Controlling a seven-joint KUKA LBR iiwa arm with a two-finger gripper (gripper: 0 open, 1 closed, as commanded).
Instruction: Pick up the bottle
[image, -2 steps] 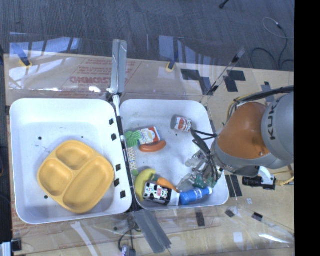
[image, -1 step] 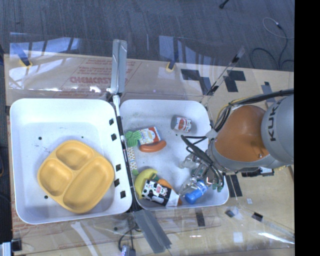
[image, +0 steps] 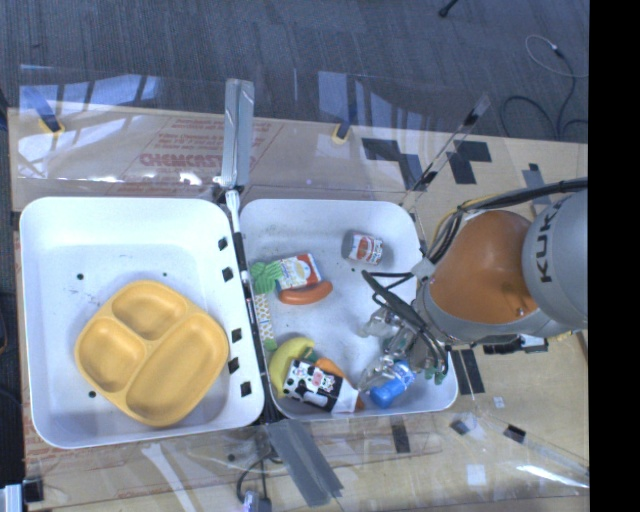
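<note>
The bottle (image: 391, 389) is small and blue with a pale cap end, and it lies on its side near the front right corner of the right bin (image: 330, 215). My gripper (image: 392, 348) reaches in from the right under the orange wrist band. It hangs just above and behind the bottle, very close to it. From this angle, contact between gripper and bottle is unclear.
The right bin also holds a small can (image: 363, 247), a green and white carton (image: 288, 271), a sausage (image: 304, 293), a banana (image: 287, 357) and a cow-patterned carton (image: 314, 384) just left of the bottle. A yellow divided plate (image: 150, 350) lies in the left bin (image: 60, 230).
</note>
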